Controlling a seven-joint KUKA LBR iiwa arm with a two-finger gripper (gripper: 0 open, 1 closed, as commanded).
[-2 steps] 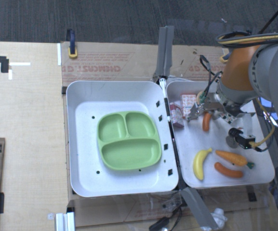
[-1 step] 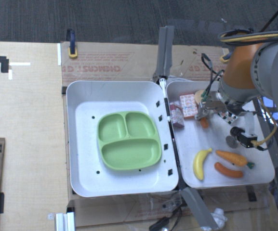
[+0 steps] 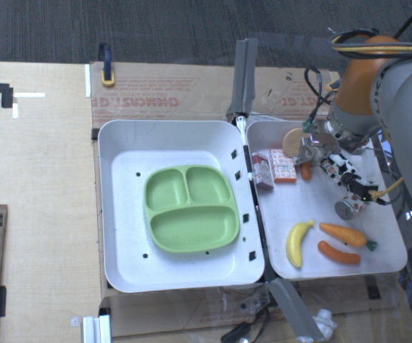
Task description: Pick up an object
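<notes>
Approach step: gripper [image 3: 307, 156] hovered low at right bin's [image 3: 388, 252] far-left corner, beside small box [image 3: 283, 166]. Grip state: cannot tell. Next: descend squarely on box, clamp.

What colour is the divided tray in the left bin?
Light green, plain; the divided tray shows in the camera view.

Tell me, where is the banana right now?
The banana lies in the right bin, near its front edge, just left of the carrot and the sausage.
</notes>
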